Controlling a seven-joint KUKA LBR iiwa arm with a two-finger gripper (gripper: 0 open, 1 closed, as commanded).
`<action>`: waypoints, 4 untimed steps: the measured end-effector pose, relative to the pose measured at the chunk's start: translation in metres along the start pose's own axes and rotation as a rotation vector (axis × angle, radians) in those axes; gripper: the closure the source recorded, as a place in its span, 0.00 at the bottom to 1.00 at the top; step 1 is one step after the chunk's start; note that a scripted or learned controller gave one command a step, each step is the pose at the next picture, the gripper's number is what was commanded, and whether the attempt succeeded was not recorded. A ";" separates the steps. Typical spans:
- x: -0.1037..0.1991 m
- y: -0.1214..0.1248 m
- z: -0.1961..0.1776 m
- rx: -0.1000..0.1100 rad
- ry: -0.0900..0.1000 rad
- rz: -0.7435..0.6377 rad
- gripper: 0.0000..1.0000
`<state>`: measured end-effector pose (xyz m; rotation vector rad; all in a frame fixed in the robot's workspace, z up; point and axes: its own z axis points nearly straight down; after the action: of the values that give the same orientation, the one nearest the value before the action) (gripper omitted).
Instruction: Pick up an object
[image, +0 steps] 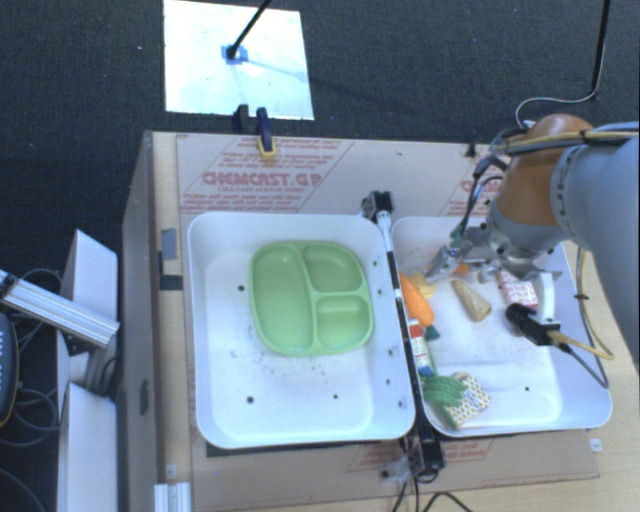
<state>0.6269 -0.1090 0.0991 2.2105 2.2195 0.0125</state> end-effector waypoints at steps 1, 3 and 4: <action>0.000 0.001 -0.011 -0.003 0.000 -0.001 1.00; 0.000 0.002 -0.022 -0.006 0.000 -0.002 1.00; 0.000 0.002 -0.022 -0.006 0.000 -0.002 0.00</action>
<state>0.6287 -0.1090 0.1208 2.2048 2.2193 0.0190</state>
